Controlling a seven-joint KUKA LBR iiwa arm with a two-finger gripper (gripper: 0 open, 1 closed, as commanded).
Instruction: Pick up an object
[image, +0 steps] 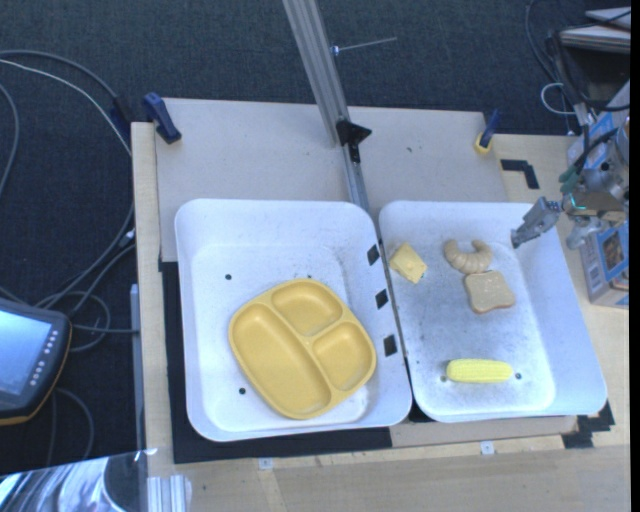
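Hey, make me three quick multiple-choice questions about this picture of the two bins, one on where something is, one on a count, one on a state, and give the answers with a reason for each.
1. Where does the yellow divided plate lie?
A. In the left bin
B. In the right bin
C. On the bare bench

2. How many food items lie in the right bin?
A. Two
B. Four
C. Six

3. What is the gripper doing?
A. Lifting the corn cob
B. Pressing on the plate
C. Hanging by the right bin's far right corner, holding nothing

Answers:
1 A, the plate rests on the left bin's floor.
2 B, they are a cheese wedge, a croissant, a toast slice and the corn cob.
3 C, nothing shows at the gripper, and all four items lie on the bin floor.
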